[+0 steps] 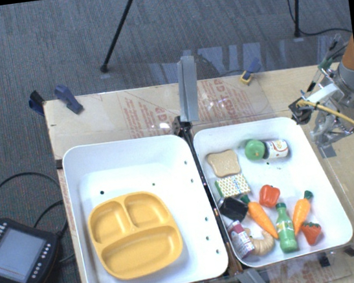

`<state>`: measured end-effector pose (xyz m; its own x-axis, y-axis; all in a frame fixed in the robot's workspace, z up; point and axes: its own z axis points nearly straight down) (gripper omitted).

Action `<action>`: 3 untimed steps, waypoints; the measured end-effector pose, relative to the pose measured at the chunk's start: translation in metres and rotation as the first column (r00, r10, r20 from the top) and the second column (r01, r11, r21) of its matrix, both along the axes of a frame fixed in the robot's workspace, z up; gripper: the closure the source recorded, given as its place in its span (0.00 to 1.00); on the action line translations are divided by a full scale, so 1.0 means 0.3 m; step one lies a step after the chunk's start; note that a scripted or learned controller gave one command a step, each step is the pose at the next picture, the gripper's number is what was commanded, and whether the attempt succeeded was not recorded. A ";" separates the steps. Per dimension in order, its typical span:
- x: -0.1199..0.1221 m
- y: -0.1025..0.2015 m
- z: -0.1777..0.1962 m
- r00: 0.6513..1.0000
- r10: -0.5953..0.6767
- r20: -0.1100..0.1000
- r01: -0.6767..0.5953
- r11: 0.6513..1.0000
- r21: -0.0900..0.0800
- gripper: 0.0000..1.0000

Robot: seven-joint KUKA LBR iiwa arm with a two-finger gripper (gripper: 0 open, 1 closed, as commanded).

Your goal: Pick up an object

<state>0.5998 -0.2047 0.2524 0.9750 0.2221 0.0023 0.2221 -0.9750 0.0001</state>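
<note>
Grey carpet surrounds a wooden bench (127, 115) bearing two white bins. Left bin (76, 165) holds a yellow divided plate (136, 233). Right bin (309, 151) holds toy food ready for picking: bread slice (223, 162), carrots (262, 218), green bottle (285, 228). Beyond its top right corner hovers the gripper (319, 108); whether it is open cannot be judged.

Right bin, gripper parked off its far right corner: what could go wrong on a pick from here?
1. The toys in the right bin are crowded near its front: the green bottle lies between two carrots, so a descent there may catch or nudge a neighbour.
2. The small jar lies close against the bin's left wall, probably leaving little room on that side.
3. The gripper sits beyond the bin's rim, so a low approach could clip the rim.
</note>
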 end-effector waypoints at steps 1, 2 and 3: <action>0.000 0.010 0.018 1.000 0.007 -0.009 -0.007 1.000 0.003 1.00; 0.094 -0.020 0.632 0.990 0.143 0.004 -0.143 0.990 -0.002 1.00; 0.101 -0.006 0.648 0.988 0.151 -0.005 -0.151 0.988 0.002 1.00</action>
